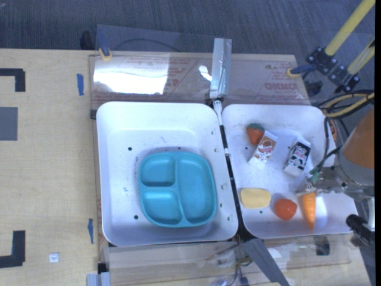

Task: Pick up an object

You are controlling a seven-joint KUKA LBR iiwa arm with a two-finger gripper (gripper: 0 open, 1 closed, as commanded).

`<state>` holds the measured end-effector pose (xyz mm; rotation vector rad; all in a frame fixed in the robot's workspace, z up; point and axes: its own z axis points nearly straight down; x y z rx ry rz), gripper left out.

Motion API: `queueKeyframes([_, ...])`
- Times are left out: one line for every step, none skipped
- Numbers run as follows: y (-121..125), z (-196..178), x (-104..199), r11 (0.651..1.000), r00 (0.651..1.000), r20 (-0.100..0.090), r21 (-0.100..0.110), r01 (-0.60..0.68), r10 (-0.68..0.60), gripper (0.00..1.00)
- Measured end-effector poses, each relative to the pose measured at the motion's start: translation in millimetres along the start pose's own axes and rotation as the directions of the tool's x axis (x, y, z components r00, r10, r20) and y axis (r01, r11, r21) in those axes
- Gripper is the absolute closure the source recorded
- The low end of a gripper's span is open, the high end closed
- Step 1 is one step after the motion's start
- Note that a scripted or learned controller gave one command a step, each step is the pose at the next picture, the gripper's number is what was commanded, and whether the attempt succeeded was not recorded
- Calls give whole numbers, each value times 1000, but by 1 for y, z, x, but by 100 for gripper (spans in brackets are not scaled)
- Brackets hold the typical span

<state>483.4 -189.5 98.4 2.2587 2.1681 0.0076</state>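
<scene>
Carrot (309,208) hugs right bin's (280,113) right edge.

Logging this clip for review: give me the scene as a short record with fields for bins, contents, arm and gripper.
left bin: holds a blue divided tray
right bin: holds six small items
upper items: strawberry, small carton, black-and-white carton
lower items: yellow piece, tomato, carrot
arm: reaches in over the right bin's right edge
gripper: just above the carrot; finger state unclear
held object: none visible
</scene>
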Motion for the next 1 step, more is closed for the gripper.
queueKeyframes([-4, -160, 100, 992, 992, -5, 6, -127, 127, 100])
